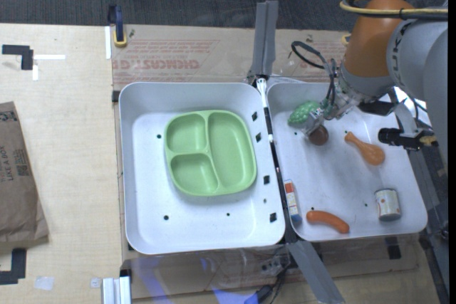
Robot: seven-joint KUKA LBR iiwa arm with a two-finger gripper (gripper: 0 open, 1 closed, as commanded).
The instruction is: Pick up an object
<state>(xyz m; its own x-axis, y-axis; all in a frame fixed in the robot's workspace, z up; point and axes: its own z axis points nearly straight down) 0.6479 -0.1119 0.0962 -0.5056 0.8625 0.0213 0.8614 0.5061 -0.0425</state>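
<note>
My gripper (326,112) hangs over the back left part of the right bin (342,181), below the orange band of the arm (377,39). A green, knobbly toy (303,112) lies right against the gripper's left side. A small dark brown round piece (318,135) sits just below the gripper tip. Whether either of them is between the jaws is hidden by the wrist. An orange drumstick-shaped toy (365,149) lies to the right of the gripper on the bin floor.
The right bin also holds a small silver can (387,203) at the front right, an orange sausage-shaped toy (328,221) at the front, and a thin tube (290,196) along its left wall. A green divided plate (211,152) lies in the left bin (142,210).
</note>
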